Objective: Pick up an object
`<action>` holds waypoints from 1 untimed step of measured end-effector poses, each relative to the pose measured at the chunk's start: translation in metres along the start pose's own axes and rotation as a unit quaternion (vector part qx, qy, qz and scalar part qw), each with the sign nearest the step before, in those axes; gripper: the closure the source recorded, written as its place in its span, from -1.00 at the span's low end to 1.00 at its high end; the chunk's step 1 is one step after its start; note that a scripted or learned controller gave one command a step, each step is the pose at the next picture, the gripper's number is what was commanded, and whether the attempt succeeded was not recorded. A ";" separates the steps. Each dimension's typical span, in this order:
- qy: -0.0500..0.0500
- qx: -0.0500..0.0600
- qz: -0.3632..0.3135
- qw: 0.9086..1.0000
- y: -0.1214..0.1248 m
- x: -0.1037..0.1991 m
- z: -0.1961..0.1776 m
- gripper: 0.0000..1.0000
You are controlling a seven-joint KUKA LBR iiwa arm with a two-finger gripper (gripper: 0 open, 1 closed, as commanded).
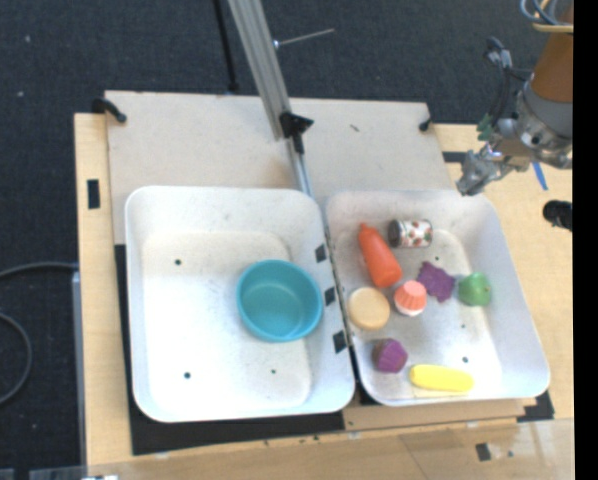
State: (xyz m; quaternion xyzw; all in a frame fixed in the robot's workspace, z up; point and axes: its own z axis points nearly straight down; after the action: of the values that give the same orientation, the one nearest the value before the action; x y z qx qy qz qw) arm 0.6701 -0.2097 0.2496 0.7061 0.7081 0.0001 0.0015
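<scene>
Nearest the camera, in the right shallow white bin point(524, 353): a yellow banana-shaped plastic toy point(441, 377) lying flat by the front wall, and just left of it a small purple plum-like toy point(389, 355). Further in, a row across the middle: a round tan disc-shaped toy point(369, 309), touching a pink and white cupcake-like toy point(411, 297), then a purple ragged-edged toy point(437, 280), then a green round toy point(474, 289) nearest the right wall. Beyond these, an orange carrot-shaped toy point(379, 255) lying at a slant, and at its far end a small white can with a red pattern point(412, 232), on its side. In the left shallow white bin point(164, 218), 1 item: a teal round plastic bowl point(279, 300), upright, near the wall shared by the 2 bins. Farthest back, above the right bin's far right corner and outside its rim: the grey gripper point(476, 173), hanging clear of every toy, nothing between its fingers; jaw gap too small and blurred, so cannot tell.
</scene>
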 end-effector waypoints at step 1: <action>0.000 0.000 -0.001 1.000 0.001 -0.001 -0.025 1.00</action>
State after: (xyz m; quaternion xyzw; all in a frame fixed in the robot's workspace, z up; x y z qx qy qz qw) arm 0.6706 -0.2104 0.2743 0.7051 0.7091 0.0005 0.0014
